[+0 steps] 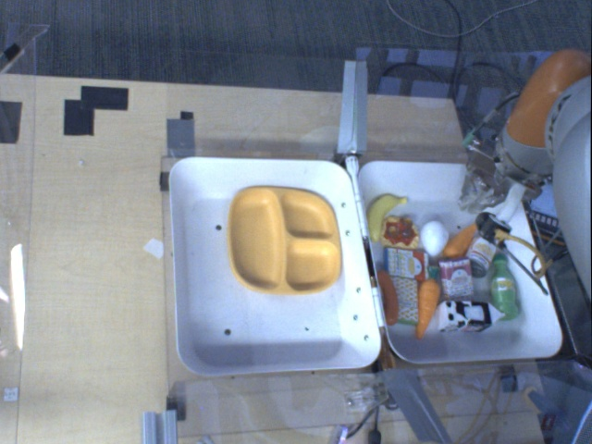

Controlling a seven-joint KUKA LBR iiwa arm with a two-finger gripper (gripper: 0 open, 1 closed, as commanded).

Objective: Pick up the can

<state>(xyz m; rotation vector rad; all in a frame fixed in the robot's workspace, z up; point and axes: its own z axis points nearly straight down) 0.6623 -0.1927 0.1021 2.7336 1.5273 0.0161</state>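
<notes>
A yellow sectioned tray (282,239) lies in the left bin (194,276). In the right bin (546,340), the can (455,277), red and white labelled, stands among a carrot (427,306), egg (433,237) and green bottle (503,289), its lettering too small to read. The end effector (483,191) hovers over that bin's far right corner, blurred; whether it is apart or together cannot be told.

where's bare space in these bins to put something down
Left bin: bare floor all round the yellow tray, widest along the near edge. Right bin: crowded with food items; a bare patch at its far side between banana and gripper.
</notes>
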